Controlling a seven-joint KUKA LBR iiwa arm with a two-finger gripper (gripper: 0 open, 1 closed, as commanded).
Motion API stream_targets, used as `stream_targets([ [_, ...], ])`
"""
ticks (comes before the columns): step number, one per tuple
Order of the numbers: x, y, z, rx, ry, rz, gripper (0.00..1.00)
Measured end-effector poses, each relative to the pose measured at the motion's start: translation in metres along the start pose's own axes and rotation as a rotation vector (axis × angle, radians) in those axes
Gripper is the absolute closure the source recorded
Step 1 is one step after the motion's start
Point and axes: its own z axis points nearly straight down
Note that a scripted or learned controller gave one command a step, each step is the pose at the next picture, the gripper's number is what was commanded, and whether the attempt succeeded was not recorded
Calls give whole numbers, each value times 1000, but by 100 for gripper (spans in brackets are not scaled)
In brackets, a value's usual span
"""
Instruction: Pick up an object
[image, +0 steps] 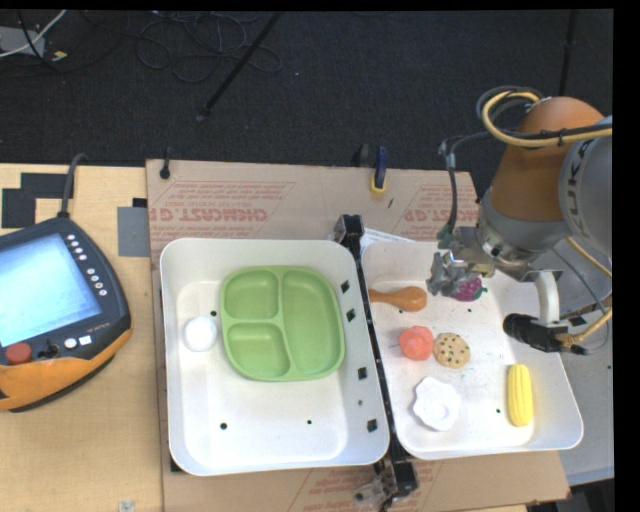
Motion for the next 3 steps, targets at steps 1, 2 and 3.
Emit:
stream_targets([
  [1,-2,0,-24,4,1,0,100],
  [2,34,-33,-30,8,2,-2,100],
  [3,84,-57,-17,10,2,-2,100],
])
